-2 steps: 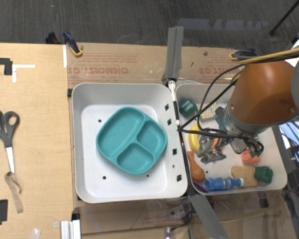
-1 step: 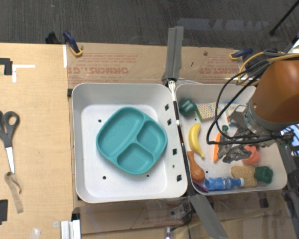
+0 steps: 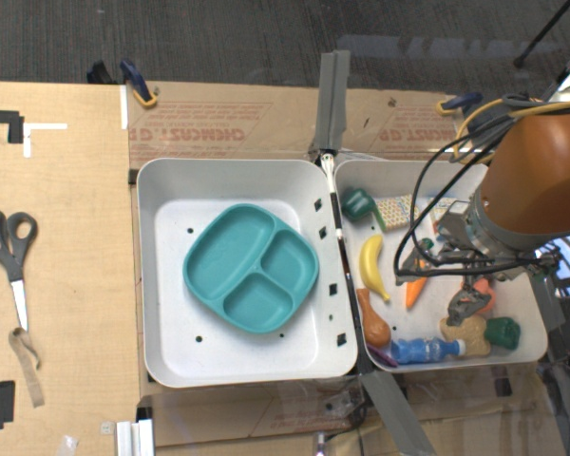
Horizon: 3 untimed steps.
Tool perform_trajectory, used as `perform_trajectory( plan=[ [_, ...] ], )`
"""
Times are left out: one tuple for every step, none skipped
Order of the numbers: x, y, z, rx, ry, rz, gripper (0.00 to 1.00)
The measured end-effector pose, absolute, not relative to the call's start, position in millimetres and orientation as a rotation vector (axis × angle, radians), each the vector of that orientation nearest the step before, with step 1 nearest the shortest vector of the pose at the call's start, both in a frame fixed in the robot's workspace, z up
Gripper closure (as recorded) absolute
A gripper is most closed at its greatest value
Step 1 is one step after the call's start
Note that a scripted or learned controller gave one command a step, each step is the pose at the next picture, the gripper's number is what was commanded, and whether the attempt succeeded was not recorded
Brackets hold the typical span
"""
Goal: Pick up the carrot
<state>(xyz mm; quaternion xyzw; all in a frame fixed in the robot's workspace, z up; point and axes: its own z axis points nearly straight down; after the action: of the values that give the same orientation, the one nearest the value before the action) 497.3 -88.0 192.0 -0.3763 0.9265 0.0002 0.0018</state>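
Observation:
The carrot (image 3: 413, 293) is a small orange wedge lying in the right bin (image 3: 527, 350), just right of the banana (image 3: 372, 266). My gripper (image 3: 421, 258) hangs over the middle of that bin, directly above and slightly behind the carrot, under the arm's orange band. Dark parts and looping black cables crowd the wrist. The carrot's upper end sits right under the gripper's dark underside, and I cannot make out whether they touch.
The right bin also holds a green piece (image 3: 358, 204), a checkered item (image 3: 391, 212), an orange-brown fruit (image 3: 372, 327), a blue bottle (image 3: 423, 351), a tan toy (image 3: 465, 329) and a dark green block (image 3: 502, 332). A teal divided plate (image 3: 254, 267) lies in the left bin (image 3: 161, 283). Scissors (image 3: 9, 245) lie far left.

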Motion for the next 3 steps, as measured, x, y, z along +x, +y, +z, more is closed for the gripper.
perform_trajectory(
  plan=[
    [514.6,-109,96,-1.204,2.893,-0.005,0.0],
    [544.4,-104,92,-0.589,3.081,0.0,0.0],
    [545.7,-103,102,-0.592,3.077,0.001,1.0]
  ],
)
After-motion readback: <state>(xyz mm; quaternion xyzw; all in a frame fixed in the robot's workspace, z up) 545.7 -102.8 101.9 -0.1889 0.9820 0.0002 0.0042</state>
